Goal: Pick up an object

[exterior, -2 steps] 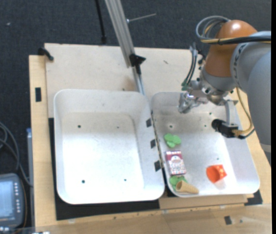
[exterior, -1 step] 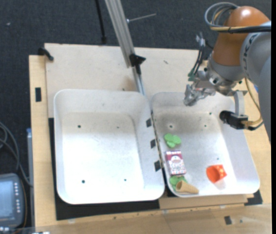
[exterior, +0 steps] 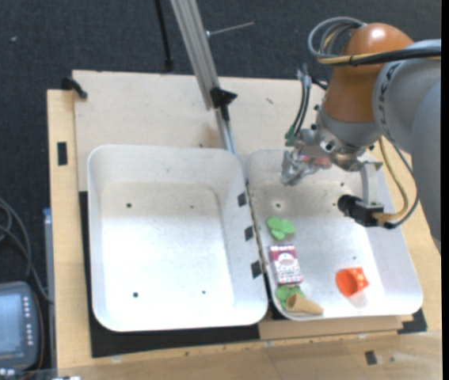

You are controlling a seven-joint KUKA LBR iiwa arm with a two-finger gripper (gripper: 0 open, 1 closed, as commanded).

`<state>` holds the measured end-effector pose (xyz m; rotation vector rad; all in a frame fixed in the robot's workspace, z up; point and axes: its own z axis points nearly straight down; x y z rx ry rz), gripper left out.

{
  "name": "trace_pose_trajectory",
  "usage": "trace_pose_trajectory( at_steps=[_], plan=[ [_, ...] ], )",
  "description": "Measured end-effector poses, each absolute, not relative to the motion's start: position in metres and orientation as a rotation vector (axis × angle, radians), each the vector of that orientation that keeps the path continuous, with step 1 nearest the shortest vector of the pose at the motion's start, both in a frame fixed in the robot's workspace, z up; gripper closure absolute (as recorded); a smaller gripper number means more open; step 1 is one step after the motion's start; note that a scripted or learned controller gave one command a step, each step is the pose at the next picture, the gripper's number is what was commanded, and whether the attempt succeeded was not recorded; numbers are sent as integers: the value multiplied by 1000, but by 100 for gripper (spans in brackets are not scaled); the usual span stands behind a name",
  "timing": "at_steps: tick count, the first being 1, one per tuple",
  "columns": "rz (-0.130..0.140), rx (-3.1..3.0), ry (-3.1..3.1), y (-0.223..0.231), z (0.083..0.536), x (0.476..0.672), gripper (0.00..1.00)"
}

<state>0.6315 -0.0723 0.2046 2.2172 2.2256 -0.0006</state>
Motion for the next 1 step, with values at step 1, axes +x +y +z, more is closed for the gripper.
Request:
trace_pose_trajectory(
  at_steps=[1],
  plan=[
    [4, 2215, 2228, -30, 225, 601, 100]
  ],
)
